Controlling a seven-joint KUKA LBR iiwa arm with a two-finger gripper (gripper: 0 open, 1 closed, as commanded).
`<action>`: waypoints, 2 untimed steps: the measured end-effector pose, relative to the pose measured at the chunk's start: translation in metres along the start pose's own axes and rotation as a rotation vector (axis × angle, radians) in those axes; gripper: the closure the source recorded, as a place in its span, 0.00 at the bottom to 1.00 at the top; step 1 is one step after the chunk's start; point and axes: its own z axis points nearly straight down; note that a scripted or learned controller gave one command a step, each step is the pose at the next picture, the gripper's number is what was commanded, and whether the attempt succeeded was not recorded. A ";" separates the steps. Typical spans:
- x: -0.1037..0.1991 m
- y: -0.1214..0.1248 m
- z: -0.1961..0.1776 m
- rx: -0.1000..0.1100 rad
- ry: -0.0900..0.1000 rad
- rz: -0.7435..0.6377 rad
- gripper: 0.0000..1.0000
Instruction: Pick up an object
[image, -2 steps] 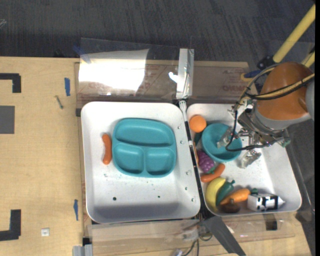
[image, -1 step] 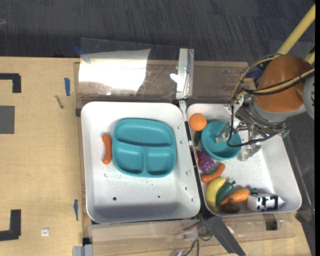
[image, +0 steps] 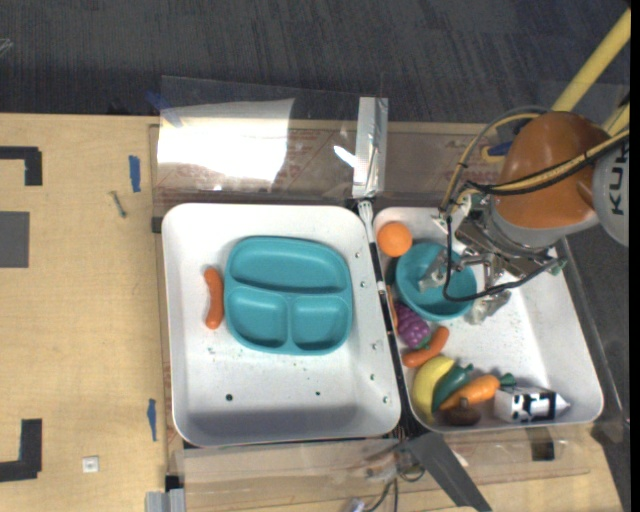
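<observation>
A pile of toy food (image: 455, 385) is crowded along the right bin's (image: 560, 340) near edge; bare floor is left at its 3 o'clock side. Farther back, at 10 o'clock, a round teal bowl (image: 432, 285) is seen under the gripper (image: 452, 275). Whether the gripper is apart or together cannot be told.

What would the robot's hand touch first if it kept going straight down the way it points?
Probably the round teal plastic bowl in the right white bin; the hand hangs over it, though depth is unclear.
</observation>
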 end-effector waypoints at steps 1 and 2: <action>-0.003 -0.031 0.001 -0.001 -0.003 -0.086 0.00; -0.002 -0.031 0.001 -0.001 -0.004 -0.086 0.00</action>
